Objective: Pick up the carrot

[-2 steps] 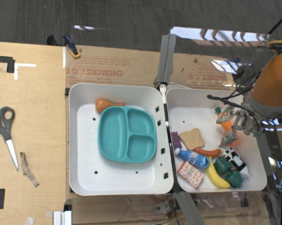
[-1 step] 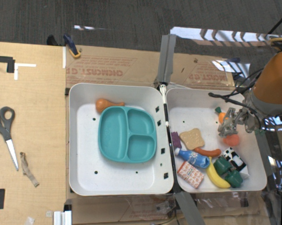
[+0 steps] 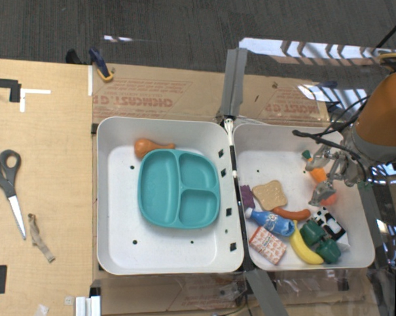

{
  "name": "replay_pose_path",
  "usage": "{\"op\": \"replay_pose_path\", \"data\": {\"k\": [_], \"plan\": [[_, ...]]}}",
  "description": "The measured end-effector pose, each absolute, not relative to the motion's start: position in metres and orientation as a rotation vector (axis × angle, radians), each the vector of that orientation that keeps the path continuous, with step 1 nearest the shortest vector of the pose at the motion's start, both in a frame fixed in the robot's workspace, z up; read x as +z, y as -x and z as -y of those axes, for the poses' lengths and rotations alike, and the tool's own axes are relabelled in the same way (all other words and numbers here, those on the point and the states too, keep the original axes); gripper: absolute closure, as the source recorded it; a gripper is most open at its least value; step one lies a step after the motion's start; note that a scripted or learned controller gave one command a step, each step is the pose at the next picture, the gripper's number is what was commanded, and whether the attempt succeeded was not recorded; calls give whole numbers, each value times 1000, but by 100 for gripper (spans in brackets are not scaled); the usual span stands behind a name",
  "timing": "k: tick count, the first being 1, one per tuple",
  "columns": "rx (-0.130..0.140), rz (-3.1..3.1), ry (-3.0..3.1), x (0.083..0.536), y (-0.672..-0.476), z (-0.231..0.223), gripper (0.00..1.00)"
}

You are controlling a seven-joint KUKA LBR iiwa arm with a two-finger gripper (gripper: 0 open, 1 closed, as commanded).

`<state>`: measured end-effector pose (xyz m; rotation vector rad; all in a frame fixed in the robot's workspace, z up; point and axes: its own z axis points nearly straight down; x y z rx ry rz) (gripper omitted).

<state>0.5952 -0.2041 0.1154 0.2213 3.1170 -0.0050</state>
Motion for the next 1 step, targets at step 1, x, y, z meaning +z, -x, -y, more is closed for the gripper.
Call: {"op": "replay_pose_path", "data": {"k": [1], "plan": [[-2, -3127, -220, 94, -623, 211, 0]]}}
